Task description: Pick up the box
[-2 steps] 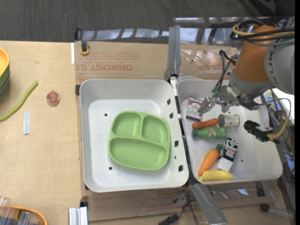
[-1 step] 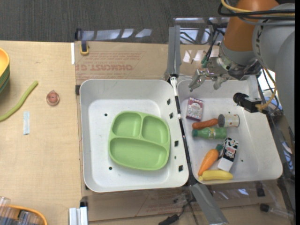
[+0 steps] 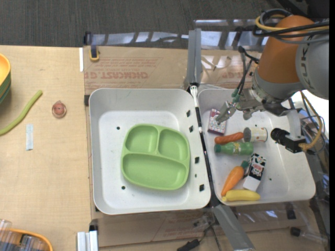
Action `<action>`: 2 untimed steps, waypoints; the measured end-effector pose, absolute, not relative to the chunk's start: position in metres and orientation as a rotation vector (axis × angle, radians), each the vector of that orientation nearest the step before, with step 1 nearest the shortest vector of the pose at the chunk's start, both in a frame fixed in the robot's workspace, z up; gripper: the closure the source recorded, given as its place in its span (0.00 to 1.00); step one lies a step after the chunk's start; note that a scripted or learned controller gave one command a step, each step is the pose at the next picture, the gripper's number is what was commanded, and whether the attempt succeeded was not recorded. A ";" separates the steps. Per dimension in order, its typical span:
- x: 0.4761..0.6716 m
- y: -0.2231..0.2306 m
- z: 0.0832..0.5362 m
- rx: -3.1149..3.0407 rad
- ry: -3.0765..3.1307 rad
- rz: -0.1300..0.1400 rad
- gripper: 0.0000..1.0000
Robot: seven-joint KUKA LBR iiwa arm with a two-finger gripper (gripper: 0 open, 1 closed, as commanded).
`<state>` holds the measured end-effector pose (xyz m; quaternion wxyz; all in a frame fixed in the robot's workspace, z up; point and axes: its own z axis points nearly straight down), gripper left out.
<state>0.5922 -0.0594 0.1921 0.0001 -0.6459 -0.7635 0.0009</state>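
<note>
overhead camera — slanting down, seemingly mid-distance, over both bins.

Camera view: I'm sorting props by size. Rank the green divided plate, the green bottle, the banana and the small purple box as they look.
1. green divided plate
2. green bottle
3. banana, looks close to the bottle, so unsure
4. small purple box
</note>
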 end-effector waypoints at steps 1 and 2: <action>0.595 -0.104 0.091 -2.046 -2.384 0.002 0.00; 0.594 -0.106 0.099 -2.050 -2.377 0.005 1.00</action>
